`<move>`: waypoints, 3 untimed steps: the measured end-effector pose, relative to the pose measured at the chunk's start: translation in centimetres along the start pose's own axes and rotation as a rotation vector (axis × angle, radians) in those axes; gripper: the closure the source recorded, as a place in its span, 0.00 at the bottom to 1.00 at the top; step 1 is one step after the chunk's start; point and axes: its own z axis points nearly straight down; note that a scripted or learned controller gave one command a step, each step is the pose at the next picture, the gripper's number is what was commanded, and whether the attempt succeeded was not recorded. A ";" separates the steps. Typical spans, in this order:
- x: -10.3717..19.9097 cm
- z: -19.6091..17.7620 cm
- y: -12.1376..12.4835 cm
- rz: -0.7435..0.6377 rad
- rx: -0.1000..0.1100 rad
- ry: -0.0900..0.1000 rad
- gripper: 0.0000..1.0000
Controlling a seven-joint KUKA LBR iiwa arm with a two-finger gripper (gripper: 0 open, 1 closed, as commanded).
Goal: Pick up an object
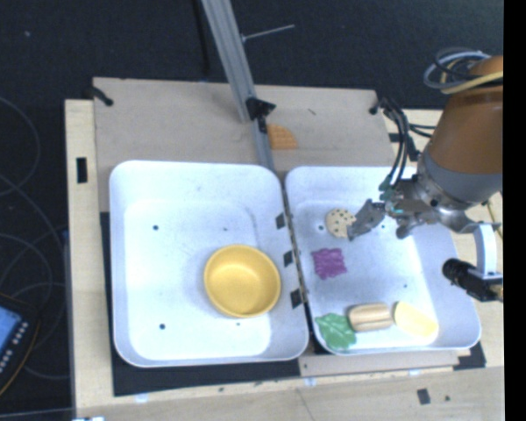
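My gripper (pixel 385 221) hangs over the upper middle of the right bin (pixel 438 261), its two fingers spread apart with nothing between them. Just left of the left finger lies a small tan dotted ball (pixel 337 222). A purple scrap (pixel 329 262) sits below it, toward the bin's left side. Along the bin's front edge lie a green leafy piece (pixel 336 329), a tan cylinder (pixel 370 317) and a pale yellow round piece (pixel 415 319).
A yellow bowl (pixel 240 280) stands in the left bin (pixel 140 235). A grey metal post (pixel 232 55) slants down to the divide between the bins. A small orange block (pixel 281 138) lies on the bench behind them.
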 end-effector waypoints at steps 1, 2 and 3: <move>0.0 0.0 0.0 0.002 0.000 0.000 0.00; 0.1 6.2 -0.4 0.005 0.007 -0.002 0.00; -0.2 11.5 -1.5 0.005 0.007 -0.002 0.00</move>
